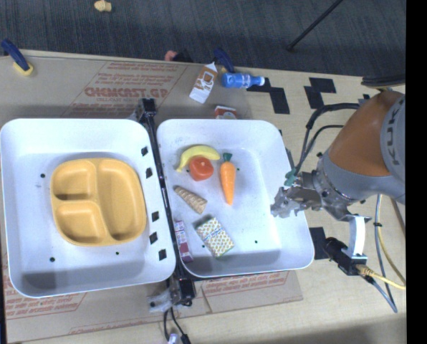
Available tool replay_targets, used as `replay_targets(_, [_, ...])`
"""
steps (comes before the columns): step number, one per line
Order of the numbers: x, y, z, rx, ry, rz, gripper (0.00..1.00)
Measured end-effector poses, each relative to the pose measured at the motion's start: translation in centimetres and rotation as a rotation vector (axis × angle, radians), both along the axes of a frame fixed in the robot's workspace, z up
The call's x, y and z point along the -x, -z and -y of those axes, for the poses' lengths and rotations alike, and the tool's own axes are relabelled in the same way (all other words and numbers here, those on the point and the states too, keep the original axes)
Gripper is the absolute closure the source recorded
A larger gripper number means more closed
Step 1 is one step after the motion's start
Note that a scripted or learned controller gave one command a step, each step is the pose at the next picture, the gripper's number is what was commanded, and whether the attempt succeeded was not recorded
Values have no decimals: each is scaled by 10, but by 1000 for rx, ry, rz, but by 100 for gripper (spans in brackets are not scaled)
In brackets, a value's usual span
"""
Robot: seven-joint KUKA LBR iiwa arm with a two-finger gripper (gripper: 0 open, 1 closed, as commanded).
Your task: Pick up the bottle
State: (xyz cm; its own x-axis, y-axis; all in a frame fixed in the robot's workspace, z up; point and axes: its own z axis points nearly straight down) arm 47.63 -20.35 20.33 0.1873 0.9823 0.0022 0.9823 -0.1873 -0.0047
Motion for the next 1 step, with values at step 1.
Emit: replay_targets(1, [0,18,-1,-1,-238,0,100])
